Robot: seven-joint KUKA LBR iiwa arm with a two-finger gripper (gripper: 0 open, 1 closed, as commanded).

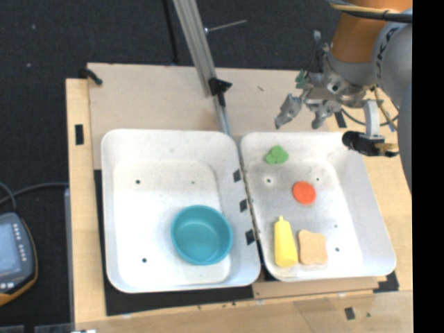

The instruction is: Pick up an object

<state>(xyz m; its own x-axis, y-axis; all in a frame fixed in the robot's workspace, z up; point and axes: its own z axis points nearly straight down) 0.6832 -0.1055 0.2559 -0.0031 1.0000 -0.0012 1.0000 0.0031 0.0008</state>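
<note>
Gripper (302, 114) hangs above the far rim of the right bin (361, 214), fingers spread apart, nothing between them. Arm enters from the right.

Nearest candidate: green piece (276, 155), just inside the far edge of the right bin, a little toward the camera and slightly left of the gripper. It is lumpy with no clear long axis, so finger orientation should matter little. My judgement: the coming move is a short advance toward the camera and a descent.

Count, right bin: one green piece, one orange-red round piece (304, 193) mid-bin, one yellow bottle (284, 241) lying with its long axis running near-to-far, one tan slice (313, 248) touching or just beside the bottle. Left bin (125, 158): one teal bowl (201, 234). Two bins, five objects.
</note>
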